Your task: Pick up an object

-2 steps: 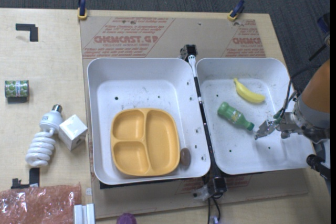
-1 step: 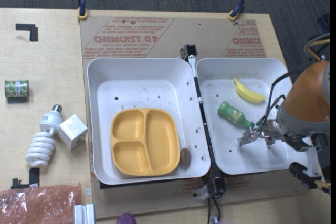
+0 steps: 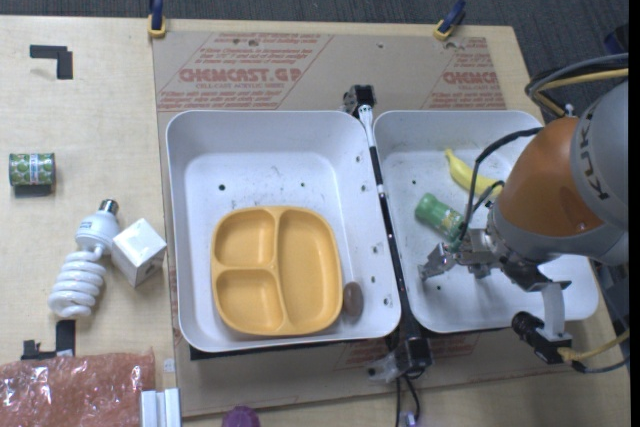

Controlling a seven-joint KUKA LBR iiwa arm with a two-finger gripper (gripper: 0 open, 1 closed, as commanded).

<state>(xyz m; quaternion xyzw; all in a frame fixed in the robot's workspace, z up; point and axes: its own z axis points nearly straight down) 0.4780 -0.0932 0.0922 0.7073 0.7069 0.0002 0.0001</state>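
Observation:
In the right bin [image 3: 440, 315] my gripper [image 3: 437, 263] hangs low over the bin floor, reaching in from the right under the orange wrist band. Just above and left of it lies a small green bottle [image 3: 437, 212], close to the gripper but apart from it. A yellow banana-like piece [image 3: 462, 172] rests farther back in the same bin. The left bin [image 3: 190, 215] holds a yellow divided plate [image 3: 277, 269] and a small brown stone-like object [image 3: 352, 299] at the plate's right edge.
On the bench left of the bins lie a white spiral light bulb [image 3: 82, 260], a white cube [image 3: 139, 251], a small green can [image 3: 31, 171] and a pink mesh bag [image 3: 70, 390]. A black divider bar [image 3: 375, 175] runs between the bins.

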